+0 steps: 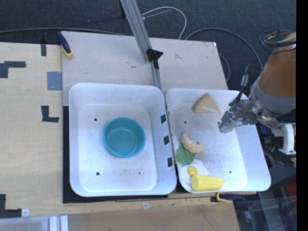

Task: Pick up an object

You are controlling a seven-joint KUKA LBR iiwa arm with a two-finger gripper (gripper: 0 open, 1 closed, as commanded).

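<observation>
In the right bin (250, 148) lie a tan wedge-shaped piece (207, 104) at the back, a small beige curled piece (191, 143) on a green leaf-like item (184, 155), and a yellow bottle-shaped toy (204, 181) at the front on a white disc (193, 170). My gripper (227, 123) hangs over the right side of this bin, just right of and slightly in front of the tan wedge, with nothing visibly in it. A blue bowl (124, 137) sits in the left bin (82, 129).
A slanted metal pole (139, 25) crosses the back of the bench above the gap between the bins. A blue-and-yellow clamp (64, 44) sits at the bench's back left corner. Cables (173, 13) trail on the dark floor behind.
</observation>
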